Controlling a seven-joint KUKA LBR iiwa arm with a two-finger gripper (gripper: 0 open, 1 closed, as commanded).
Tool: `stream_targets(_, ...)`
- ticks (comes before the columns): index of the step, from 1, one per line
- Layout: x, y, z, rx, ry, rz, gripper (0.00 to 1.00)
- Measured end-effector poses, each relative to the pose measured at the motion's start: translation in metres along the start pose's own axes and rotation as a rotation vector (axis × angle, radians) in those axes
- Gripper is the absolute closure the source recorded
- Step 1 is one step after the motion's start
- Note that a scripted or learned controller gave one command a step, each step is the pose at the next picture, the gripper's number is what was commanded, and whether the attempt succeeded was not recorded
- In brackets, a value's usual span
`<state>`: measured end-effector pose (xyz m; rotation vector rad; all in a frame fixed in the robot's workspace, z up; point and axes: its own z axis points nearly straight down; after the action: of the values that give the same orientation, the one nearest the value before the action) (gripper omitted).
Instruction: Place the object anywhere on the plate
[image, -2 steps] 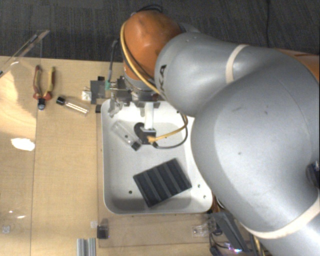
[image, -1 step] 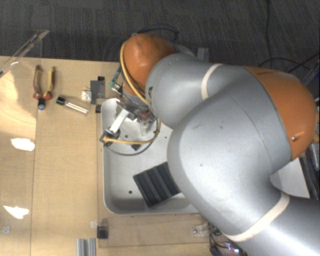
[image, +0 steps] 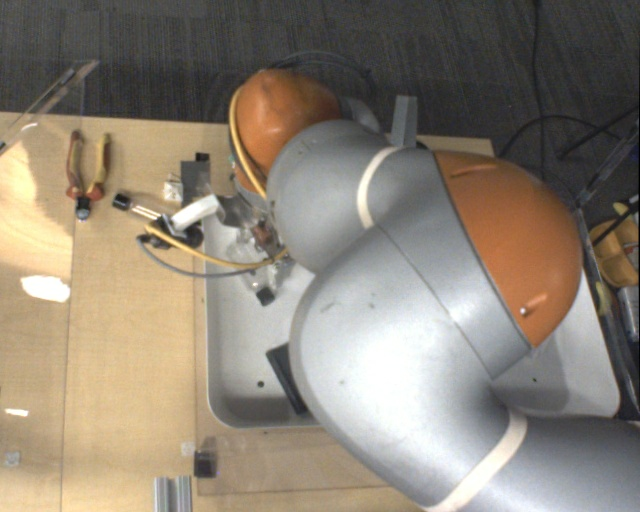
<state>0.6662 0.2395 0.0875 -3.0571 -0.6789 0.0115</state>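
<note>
A big grey and orange arm (image: 430, 330) reaches over a white bin (image: 214, 395) and hides most of it. The bin's left wall and its near-left corner show, with rounded edges. Between that left wall and the arm, a strip of white bin floor is open. The arm's elbow hangs over the right side of the bin.

The claw (image: 258, 270) is at the far-left part of the bin, close to the bin's far edge and just inside its left wall. The arm and wires are in the way, so I cannot tell if the claw is open or closed, or if it has anything in it.

A dark flat thing (image: 284, 376) lies on the bin floor toward the near side. Part of it is tucked under the arm. It is well apart from the claw. It may be the thing to move, but I cannot tell for sure.

The bin sits in a tan counter (image: 120, 340). Left of the bin, the counter is wide and flat. Pliers (image: 88, 170) with red handles lie there, well off from the bin's far-left corner. A small dark block (image: 205, 463) sits on the counter just past the bin's near-left corner.
</note>
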Motion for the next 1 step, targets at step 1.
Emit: stream_targets(1, 0.0001, -0.0002, 0.0001, -0.001, 0.0, 0.0, 0.0)
